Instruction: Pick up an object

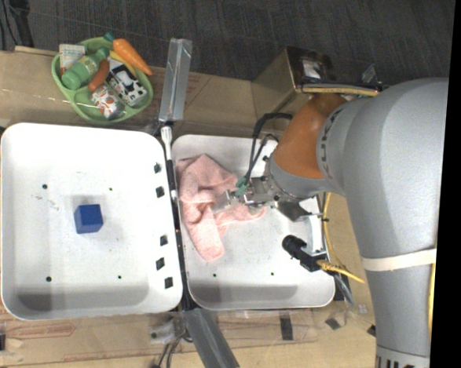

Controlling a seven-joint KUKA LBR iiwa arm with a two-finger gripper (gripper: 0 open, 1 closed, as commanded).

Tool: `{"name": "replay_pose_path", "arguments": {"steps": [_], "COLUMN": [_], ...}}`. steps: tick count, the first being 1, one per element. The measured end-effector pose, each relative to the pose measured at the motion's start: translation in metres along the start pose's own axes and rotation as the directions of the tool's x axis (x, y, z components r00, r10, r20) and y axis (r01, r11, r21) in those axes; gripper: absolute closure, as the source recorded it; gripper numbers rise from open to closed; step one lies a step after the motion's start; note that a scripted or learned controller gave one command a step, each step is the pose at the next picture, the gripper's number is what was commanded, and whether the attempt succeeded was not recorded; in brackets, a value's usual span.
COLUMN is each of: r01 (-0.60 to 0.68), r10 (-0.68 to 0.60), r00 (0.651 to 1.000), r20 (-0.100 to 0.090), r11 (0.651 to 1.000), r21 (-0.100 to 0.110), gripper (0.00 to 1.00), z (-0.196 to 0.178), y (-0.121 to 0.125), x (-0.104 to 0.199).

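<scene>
Gripper (244,194) sits low in the right bin (286,295), at the edge of the pink cloth (202,201), placed for a grasp; its opening cannot be judged. Blue cube (89,217) lies in the left bin (24,204).

camera view: fixed overhead | slanted down | both bins (24,204) | arm (388,175) from right

This is a robotics lab test bench. A grey KUKA arm (385,229) reaches over two shallow white bins (24,204) on a cardboard-covered bench (213,88). Behind the left bin sits a green bowl (101,80) of toy food; cables trail nearby.
</scene>
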State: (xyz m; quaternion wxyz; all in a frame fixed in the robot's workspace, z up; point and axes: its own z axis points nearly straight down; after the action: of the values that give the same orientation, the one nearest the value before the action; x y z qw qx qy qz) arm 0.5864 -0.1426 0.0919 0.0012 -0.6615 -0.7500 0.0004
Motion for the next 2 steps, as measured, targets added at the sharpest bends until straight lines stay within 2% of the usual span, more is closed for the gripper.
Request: {"name": "replay_pose_path", "arguments": {"steps": [1,2], "r01": [0.000,0.000], "r10": [0.000,0.000], "r00": [1.000,1.000], "r20": [0.000,0.000], "r11": [1.000,1.000], "r21": [-0.001,-0.001], "gripper": [0.00,0.00], "z": [-0.001,-0.023], "y": [0.000,-0.006], "x": [0.000,-0.029]}}
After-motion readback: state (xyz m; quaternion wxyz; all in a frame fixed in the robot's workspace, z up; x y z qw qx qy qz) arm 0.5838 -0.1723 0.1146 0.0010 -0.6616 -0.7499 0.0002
